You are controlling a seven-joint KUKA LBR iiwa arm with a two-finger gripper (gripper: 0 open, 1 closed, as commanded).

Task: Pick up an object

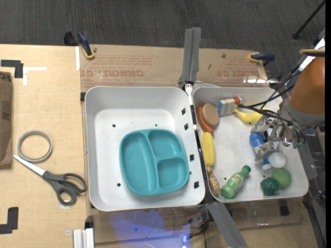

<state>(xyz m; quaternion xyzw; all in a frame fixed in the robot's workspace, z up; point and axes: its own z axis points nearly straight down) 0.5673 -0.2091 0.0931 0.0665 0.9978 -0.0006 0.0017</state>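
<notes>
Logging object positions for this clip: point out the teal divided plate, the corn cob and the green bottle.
teal divided plate [135,159]: camera view, floor of its large left compartment.
corn cob [208,148]: camera view, middle of the yellow cob.
green bottle [233,183]: camera view, middle of the bottle's body.

Robot lab: white bins [98,107] on cardboard-covered bench [36,87], clamps [85,44], carpet floor [155,9].

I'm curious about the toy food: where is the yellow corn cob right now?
The yellow corn cob lies in the right white bin, along its left wall, just below the brown bread-like toy.
</notes>
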